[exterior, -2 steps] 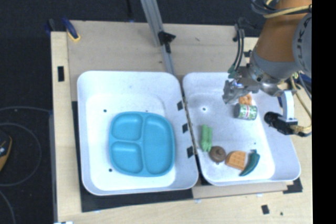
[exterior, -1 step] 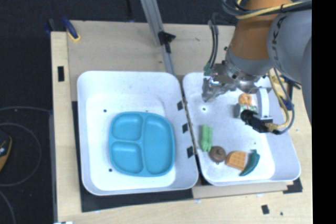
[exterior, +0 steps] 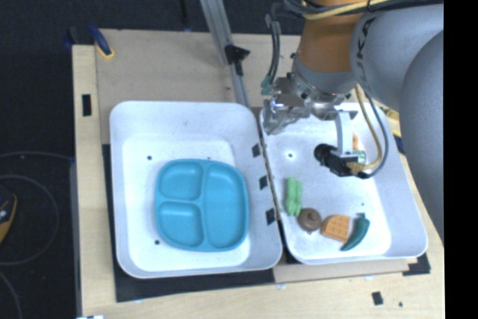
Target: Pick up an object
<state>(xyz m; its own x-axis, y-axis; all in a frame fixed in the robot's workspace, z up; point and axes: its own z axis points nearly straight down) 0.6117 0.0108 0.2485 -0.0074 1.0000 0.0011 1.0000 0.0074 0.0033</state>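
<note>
The right bin (exterior: 388,198) holds a green oblong piece (exterior: 293,196), a small brown round piece (exterior: 309,220), an orange waffle-like piece (exterior: 336,226) and a teal pepper-shaped piece (exterior: 358,231), all near its front edge. The gripper (exterior: 275,118) hangs over the far left corner of that bin, close to the divide between the bins, well behind those objects. Nothing shows between its fingers.
The left bin (exterior: 134,123) carries a blue sectioned plate (exterior: 202,204). A metal pole (exterior: 213,11) slants up behind the bins. The grey arm with its orange band (exterior: 340,19) covers the right bin's far side. A black clamp (exterior: 336,159) hangs over the right bin.
</note>
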